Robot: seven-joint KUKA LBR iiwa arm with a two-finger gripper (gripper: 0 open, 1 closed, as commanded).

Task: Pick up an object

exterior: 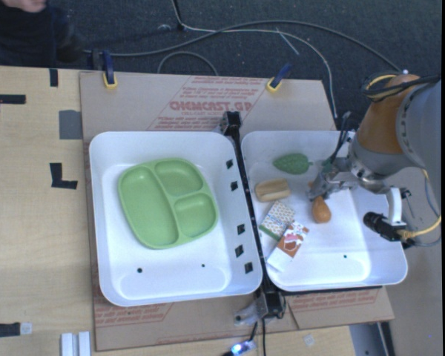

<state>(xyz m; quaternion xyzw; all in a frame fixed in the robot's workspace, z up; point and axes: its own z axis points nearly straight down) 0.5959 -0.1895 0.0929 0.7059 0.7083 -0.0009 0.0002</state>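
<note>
In the right white bin (371, 269) lie a green leaf-shaped piece (291, 162), a tan bread-roll piece (272, 190), a small orange piece (322, 211), a checkered packet (277, 219) and a red-and-white carton (289, 242). My gripper (321, 188) reaches in from the right, low over the bin. It sits just above the orange piece and to the right of the roll. Nothing shows between its fingers. The grey arm with its orange band (382, 124) rises at the right.
The left white bin (107, 273) holds a green divided plate (167, 202). A black divider (241, 199) with clips runs between the bins. Cables cross the dark floor behind, and both bins rest on cardboard (208, 102).
</note>
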